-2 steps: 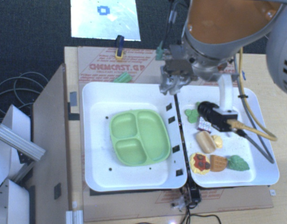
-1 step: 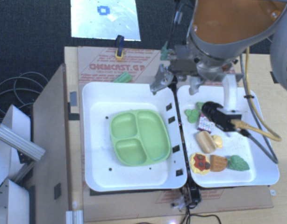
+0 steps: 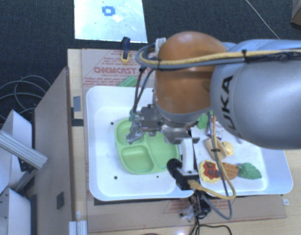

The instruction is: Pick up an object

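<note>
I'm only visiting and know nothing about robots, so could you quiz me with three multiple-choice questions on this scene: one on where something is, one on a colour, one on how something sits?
1. Where does the light green plastic divided tray lie?
A. In the left white bin
B. On the dark carpet
C. On the cardboard

2. What colour is the rounded band on the grey robot arm?
A. Blue
B. Orange
C. White

3. How does the tray sit?
A. Flat, hollows facing up
B. Standing on its edge
C. Turned upside down

Answers: 1 A, white bin floor surrounds the tray; 2 B, the dome above the wrist is orange; 3 A, its open compartments face the camera.
</note>
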### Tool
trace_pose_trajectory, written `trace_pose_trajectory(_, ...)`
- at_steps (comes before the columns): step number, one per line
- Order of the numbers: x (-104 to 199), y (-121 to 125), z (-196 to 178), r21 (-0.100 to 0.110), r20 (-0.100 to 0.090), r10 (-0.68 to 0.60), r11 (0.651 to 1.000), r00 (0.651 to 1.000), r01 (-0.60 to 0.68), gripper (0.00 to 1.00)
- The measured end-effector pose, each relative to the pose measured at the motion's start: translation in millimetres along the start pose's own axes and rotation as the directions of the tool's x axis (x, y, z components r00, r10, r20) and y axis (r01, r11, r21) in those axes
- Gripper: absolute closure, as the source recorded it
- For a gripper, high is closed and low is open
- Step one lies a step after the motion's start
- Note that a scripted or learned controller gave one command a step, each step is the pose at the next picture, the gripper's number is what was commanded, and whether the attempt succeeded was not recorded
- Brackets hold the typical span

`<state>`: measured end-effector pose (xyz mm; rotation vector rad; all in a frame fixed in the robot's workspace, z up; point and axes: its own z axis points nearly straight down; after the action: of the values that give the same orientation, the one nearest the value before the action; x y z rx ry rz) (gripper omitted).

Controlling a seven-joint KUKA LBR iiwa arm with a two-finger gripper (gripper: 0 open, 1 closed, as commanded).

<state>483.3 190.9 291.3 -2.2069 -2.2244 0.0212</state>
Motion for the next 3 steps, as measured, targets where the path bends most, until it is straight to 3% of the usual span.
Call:
trace_pose_trajectory(1, 0.0, 3.5, 81.6, -0.009, -0.002, 0.007, 1.0, 1.0, -0.007, 0.0)
trace_pose_trajectory(2, -68.4, 70.3, 169.1, -0.012, 0.0, 0.015, 1.0, 1.0, -0.015, 0.0)
trace_pose_trajectory(3, -113.2, 1.3, 104.7, -0.013, -0.004, 0.011, 1.0, 1.0, -0.011, 0.0)
